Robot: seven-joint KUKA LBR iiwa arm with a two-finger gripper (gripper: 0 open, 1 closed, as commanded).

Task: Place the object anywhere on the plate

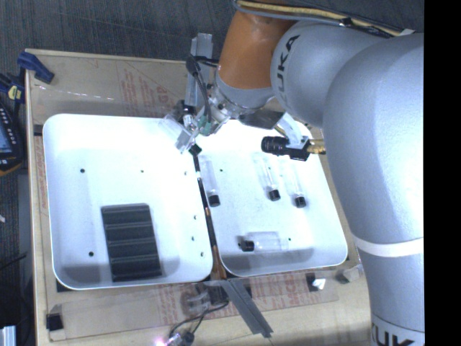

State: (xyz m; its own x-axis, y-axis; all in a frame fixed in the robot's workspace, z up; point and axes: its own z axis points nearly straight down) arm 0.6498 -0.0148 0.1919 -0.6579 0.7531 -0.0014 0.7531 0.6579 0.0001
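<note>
A black ribbed plate lies flat in the front part of the left bin. Several clear tubes with black caps lie in the right bin: one by the bin's left wall, two near the middle, and one at the front. My gripper hangs at the back, over the wall where the two bins meet, well behind the plate and just behind the nearest tube. Whether it holds anything is not visible.
The grey arm with its orange band covers the back right of the bench and part of the right bin. A black cable fitting juts out over that bin. Blue clamps sit at the bench's left edge.
</note>
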